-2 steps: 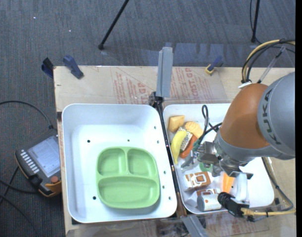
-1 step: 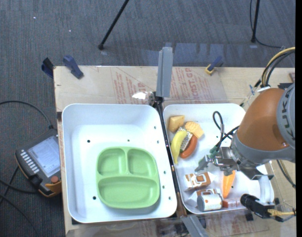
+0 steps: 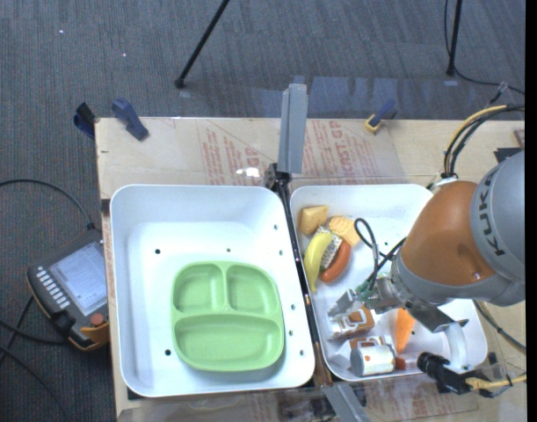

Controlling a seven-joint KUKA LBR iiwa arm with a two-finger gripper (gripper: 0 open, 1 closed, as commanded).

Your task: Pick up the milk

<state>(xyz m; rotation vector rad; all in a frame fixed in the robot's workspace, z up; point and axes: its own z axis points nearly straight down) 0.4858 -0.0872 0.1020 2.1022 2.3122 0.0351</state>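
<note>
While gripper [image 3: 354, 303] hangs in right bin [image 3: 400, 193], grip unclear, milk [image 3: 371, 358] lies below; left bin [image 3: 132, 236] holds green tray [image 3: 226, 316].

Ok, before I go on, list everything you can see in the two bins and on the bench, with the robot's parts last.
Left bin: 1, white, left side of the bench.
Divided plate: 1, green, three compartments, lying in the left bin.
Right bin: 1, white, beside the left bin.
Banana: 1, yellow, right bin, near its left wall.
Cheese wedge: 1, pale yellow, right bin's far left corner.
Hot dog: 1, red in a bun, touching the banana.
Carrot: 1, orange, right bin, near side.
Milk carton: 1, white and brown, right bin, under the arm.
Can: 1, white with a red label, right bin's near edge.
Arm: 1, grey and orange, over the right bin.
</note>
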